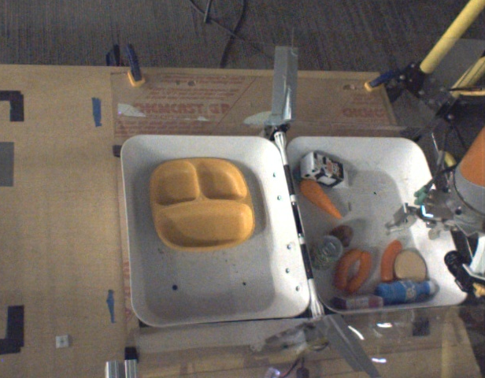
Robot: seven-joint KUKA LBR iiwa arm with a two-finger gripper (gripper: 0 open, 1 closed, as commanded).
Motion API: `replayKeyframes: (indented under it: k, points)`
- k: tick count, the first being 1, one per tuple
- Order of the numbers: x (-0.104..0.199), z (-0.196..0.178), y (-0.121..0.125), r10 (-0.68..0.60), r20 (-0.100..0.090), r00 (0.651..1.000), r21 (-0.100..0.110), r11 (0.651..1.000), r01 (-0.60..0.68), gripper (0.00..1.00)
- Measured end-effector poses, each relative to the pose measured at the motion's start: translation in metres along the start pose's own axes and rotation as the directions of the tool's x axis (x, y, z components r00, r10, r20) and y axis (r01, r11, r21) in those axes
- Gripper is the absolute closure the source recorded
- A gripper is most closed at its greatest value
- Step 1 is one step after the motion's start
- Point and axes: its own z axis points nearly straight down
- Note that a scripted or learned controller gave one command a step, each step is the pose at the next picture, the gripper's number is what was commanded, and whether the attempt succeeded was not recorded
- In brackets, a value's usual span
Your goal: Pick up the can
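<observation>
The pincer (413, 214) hangs over the right bin (384, 150), well to the right of the carrot (320, 198) and a little lower in the picture. Whether it is wide or narrow I cannot tell at this slant, and nothing shows caught in it.

The can (322, 168), as I read it, is the white thing with a dark printed label lying on its side just above the carrot's thick end, near the bin's top left corner. It rests on the bin floor, well apart from the pincer. So by my judgement the task is barely begun: the arm is over the correct bin, but the approach, the closing on the can and the lift are all left to do.

Counted: two white bins, the left bin (140, 235) lying left of the carrot past the divider and bearing one yellow divided plate (201, 203). One can and one carrot. Below the carrot sit one small brown lump (342, 233) and one round glassy thing (328, 251). Further below and to the right are one red sausage (353, 270), one orange-red piece (390, 257), one round tan slice (411, 266) and one blue bottle (404, 291) lying along the near wall
</observation>
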Motion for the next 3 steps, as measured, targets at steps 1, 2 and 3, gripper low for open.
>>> replayKeyframes:
  k: [1,2,3]
  points:
    - [0.076,0.039,0.003,-0.091,0.003,0.996,-0.003,0.996,0.091,0.0]
    - [0.015,-0.039,0.06,0.107,0.005,0.994,-0.001,0.994,-0.107,0.0]
    - [0.059,0.039,0.058,-0.043,0.004,0.999,-0.003,0.999,0.043,0.0]
